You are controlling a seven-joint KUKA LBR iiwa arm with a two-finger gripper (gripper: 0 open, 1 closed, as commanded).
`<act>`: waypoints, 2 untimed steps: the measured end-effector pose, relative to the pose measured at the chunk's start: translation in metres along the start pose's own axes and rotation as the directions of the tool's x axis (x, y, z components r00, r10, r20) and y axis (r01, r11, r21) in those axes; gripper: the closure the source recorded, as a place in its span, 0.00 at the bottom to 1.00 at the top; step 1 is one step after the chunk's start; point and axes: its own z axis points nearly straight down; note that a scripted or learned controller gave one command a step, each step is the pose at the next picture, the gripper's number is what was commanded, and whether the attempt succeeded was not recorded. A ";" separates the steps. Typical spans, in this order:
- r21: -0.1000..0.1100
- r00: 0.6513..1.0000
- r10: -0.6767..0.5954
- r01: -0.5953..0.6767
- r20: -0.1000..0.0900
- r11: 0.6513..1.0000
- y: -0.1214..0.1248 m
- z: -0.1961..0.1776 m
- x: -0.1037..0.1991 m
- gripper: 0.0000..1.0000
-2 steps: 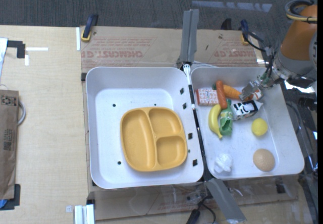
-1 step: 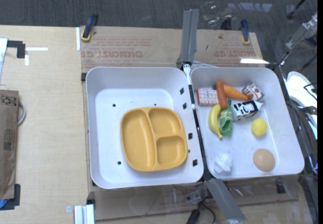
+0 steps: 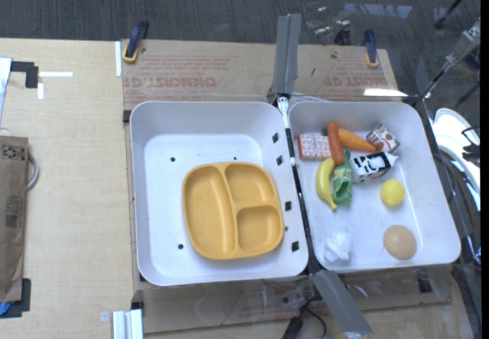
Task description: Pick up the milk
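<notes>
Wooden bench (image 3: 69,177), two white bins side by side.
Left bin (image 3: 153,139) holds a yellow divided plate (image 3: 233,210); right bin (image 3: 428,177) holds the milk carton (image 3: 372,165) at centre, carrot (image 3: 353,139) at 12 o'clock, banana (image 3: 326,184) at 9, lemon (image 3: 392,192) at 3.

Partly hidden under the carrot (image 3: 348,138) and crowded by the green packet (image 3: 341,185), the milk (image 3: 372,165) carton's print too small to read, brown paper bag (image 3: 13,211) cut off at the left edge.
</notes>
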 end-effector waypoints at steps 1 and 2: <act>0.005 0.936 0.351 -0.351 -0.003 0.936 -0.058 -0.047 0.032 1.00; 0.004 0.894 0.448 -0.448 -0.002 0.894 -0.049 -0.046 0.028 1.00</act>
